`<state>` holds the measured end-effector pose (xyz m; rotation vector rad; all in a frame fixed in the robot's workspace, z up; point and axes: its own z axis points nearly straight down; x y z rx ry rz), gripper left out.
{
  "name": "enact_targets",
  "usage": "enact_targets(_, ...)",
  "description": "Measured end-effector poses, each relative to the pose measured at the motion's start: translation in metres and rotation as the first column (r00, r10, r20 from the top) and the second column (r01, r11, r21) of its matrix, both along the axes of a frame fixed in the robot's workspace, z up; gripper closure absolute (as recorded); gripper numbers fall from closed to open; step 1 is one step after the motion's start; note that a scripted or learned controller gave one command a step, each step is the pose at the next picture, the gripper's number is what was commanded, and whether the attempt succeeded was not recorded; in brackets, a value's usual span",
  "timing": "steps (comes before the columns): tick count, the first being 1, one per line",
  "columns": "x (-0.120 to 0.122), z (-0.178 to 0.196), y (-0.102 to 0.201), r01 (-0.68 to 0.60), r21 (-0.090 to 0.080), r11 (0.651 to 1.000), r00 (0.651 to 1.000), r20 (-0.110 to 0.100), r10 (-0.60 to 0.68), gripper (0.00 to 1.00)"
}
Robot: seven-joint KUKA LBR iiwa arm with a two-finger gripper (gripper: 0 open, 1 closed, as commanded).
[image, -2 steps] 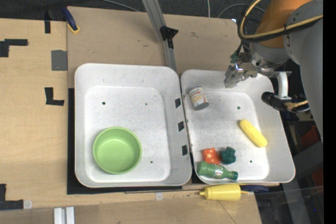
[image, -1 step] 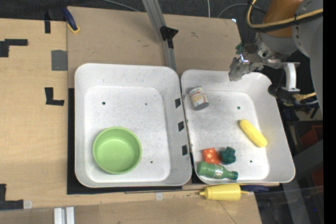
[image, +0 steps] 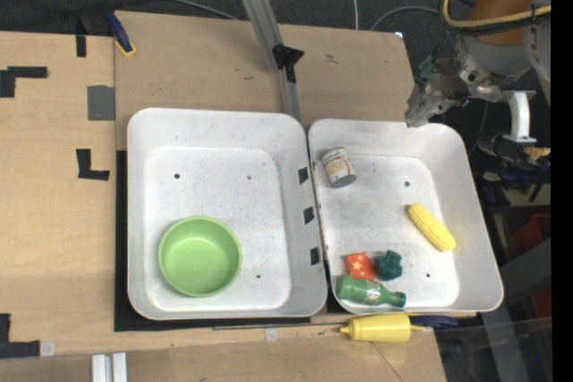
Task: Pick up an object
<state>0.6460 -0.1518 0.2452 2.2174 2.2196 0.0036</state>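
The right bin (image: 448, 148) holds a small grey can (image: 337, 166) near its back left, a yellow corn-like piece (image: 431, 226) at the right, and an orange piece (image: 359, 265), a dark green piece (image: 389, 263) and a green bottle (image: 369, 291) at the front. My gripper (image: 421, 110) hangs above the back right corner of that bin, away from all of these, with nothing visibly in it.
A green bowl (image: 200, 256) sits at the front of the left bin (image: 215, 125). A yellow bottle (image: 380, 328) lies on the bench just outside the right bin's front edge. A slanted metal pole (image: 260, 0) rises behind the bins.
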Motion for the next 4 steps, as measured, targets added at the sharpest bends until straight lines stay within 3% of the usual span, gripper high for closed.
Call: enact_targets(4, -0.046, -0.011, 0.206, -0.006, 0.003, 1.0, 1.0, -0.007, 0.006, 1.0)
